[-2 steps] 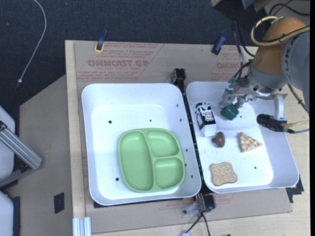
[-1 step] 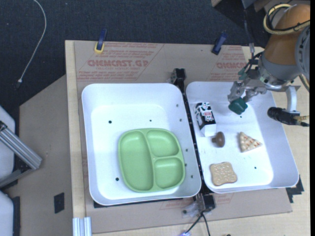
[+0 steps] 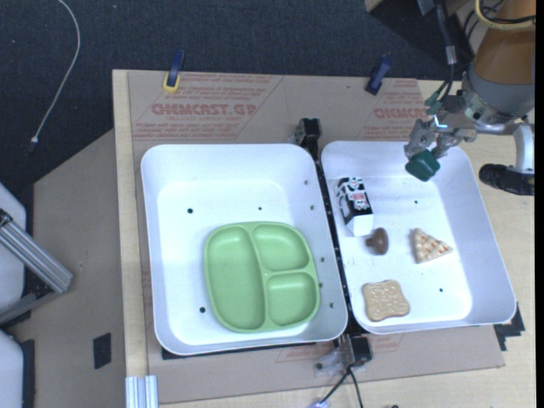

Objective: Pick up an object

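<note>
My gripper [image 3: 425, 150] hangs over the far part of the right bin [image 3: 484, 228], near its back edge. It is shut on a small teal object [image 3: 422, 167], which sticks out below the fingers, lifted above the bin floor. On the floor of that bin lie a black and white block [image 3: 354, 202], a small brown lump [image 3: 377, 241], a pizza-slice toy [image 3: 429, 246] and a tan square cracker [image 3: 385, 300]. All of them lie nearer the camera than the gripper.
The left bin [image 3: 170, 194] holds a green divided plate [image 3: 260, 274]. A black clamp [image 3: 308, 131] sits at the back between the two bins. Blue clips [image 3: 378, 75] hold the cardboard sheet at its far edge.
</note>
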### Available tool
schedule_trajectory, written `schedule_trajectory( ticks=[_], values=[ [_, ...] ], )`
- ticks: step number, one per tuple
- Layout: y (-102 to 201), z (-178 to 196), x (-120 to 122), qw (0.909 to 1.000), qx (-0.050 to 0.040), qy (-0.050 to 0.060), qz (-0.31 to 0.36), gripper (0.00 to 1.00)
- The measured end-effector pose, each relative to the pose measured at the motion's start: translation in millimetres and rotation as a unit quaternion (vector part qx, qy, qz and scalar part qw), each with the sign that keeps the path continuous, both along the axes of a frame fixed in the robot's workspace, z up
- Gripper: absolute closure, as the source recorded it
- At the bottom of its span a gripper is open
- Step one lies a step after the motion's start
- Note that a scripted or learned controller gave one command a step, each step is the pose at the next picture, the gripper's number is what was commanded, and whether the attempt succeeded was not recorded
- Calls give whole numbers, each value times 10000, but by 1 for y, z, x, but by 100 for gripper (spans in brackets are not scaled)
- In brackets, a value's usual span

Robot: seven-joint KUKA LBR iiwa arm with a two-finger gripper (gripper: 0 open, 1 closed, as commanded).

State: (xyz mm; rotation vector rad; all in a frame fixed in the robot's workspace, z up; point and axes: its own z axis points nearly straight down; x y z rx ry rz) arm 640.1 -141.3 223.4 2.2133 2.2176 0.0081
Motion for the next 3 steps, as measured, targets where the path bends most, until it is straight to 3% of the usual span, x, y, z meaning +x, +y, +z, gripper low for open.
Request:
schedule_trajectory(
  ticks=[1,2,3],
  values=[
    [0,48,1,10000,1,8,-3,100],
    [53,50,1,10000,21,53,20,100],
    [107,28,-9,10000,23,70,18,100]
  ],
)
